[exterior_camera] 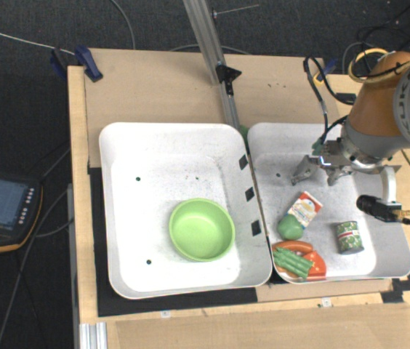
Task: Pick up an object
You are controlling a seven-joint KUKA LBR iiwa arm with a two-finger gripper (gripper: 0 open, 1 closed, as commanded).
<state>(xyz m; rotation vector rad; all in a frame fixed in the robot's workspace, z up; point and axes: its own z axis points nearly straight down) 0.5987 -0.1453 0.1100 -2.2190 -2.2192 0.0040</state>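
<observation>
The right bin (278, 147) holds a small white and red carton (306, 209), and a green ball (288, 228) touches the carton's lower end. A green-labelled can (348, 237) stands to their right. A red and green vegetable toy (299, 260) lies at the front rim. My gripper (320, 173) hovers over the bin's middle, just behind the carton. It is open, with nothing between its fingers. A green bowl (201, 229) sits in the left bin (139, 158).
A slanted metal pole (208, 38) runs down to the gap between the bins. Black clips (249, 193) line the shared rim. Cables (321, 86) hang by the arm at the right. A handheld pendant (1, 209) lies off the bench at the left.
</observation>
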